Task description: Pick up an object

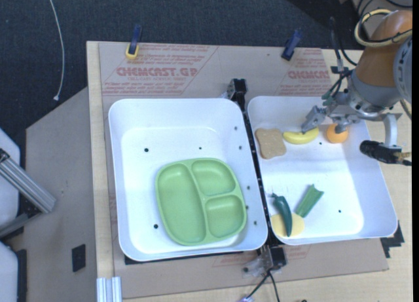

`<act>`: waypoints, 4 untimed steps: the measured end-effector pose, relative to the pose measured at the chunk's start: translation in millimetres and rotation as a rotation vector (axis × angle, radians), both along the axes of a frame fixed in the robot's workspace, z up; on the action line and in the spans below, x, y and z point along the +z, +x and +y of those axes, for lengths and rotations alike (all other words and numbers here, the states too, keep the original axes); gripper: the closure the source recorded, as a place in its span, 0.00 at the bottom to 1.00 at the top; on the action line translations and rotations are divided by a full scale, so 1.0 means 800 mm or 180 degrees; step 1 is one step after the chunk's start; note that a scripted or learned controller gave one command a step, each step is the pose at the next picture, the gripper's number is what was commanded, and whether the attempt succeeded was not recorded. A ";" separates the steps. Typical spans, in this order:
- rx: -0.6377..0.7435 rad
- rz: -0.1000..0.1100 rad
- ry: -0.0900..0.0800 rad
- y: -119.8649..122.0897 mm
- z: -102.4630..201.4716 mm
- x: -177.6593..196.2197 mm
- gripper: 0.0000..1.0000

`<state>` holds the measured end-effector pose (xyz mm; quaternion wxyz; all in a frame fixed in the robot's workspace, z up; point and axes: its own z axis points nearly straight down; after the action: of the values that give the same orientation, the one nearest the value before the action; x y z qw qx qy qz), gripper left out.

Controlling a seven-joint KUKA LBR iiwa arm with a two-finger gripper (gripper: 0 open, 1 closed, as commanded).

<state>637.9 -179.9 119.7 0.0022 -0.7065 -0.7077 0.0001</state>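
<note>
In the camera view, the arm reaches in from the right and its gripper [325, 118] sits low at about twelve o'clock in the right bin [366, 228], poised between a yellow banana [300, 137] and a small orange fruit [337, 133]. One dark finger [313, 118] slants down toward the banana's upper edge, near its three o'clock end; whether the tool is spread, clenched or gripping anything I cannot tell, since the wrist housing hides the tips. The banana, judged the likeliest target given that closeness, lies flat on the bin floor with its long axis running roughly nine to three o'clock, its left end just beside a tan slice of bread [270, 143]. That crowding probably explains the approach from the orange's side, where there is more room. At about six o'clock in the same bin, a green pepper [283, 210] and a green stick-shaped piece [308, 200] lie across a yellow round item [292, 226], well apart from the gripper. The left bin [131, 124] holds a green divided tray [200, 199], sitting toward its six o'clock side.
</note>
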 end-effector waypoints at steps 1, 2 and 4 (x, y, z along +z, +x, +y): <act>0.0003 -0.0020 -0.0009 0.002 -0.001 0.017 1.00; -0.0001 -0.0030 -0.0015 0.007 0.000 0.071 1.00; -0.0002 -0.0025 -0.0015 0.000 0.004 0.163 1.00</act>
<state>637.8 -176.8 250.0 -0.0022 -0.7068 -0.7074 -0.0010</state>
